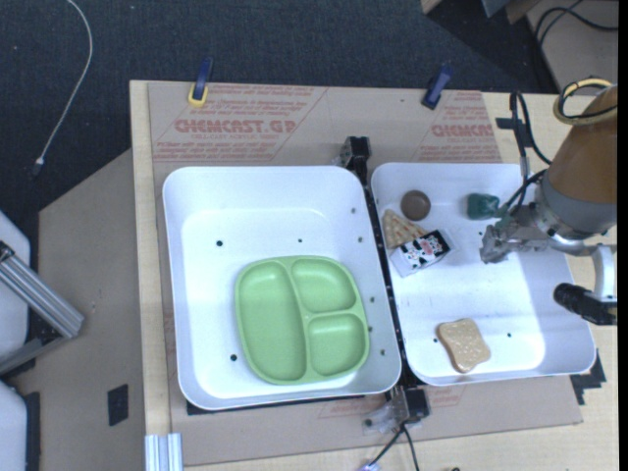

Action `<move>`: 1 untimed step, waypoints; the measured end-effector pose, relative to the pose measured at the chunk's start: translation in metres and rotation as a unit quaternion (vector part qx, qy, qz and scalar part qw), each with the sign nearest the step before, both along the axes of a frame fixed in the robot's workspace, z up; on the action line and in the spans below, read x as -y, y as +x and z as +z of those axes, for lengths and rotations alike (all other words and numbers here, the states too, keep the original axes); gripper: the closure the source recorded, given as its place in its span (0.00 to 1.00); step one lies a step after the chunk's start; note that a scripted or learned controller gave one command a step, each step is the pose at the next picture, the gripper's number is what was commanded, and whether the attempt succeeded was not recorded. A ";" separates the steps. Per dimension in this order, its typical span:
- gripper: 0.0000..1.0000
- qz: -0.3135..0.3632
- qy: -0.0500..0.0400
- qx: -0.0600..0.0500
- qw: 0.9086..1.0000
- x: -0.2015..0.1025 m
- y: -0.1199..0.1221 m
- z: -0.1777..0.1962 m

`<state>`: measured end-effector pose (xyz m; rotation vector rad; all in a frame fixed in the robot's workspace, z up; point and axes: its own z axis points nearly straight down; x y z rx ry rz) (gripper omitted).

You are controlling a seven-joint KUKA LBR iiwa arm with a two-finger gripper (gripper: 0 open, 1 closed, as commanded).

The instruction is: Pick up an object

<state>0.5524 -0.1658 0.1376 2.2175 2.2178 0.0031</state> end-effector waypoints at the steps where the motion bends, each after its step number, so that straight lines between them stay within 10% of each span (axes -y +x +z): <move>1: 1.00 0.000 0.000 0.001 1.000 0.000 0.002 0.043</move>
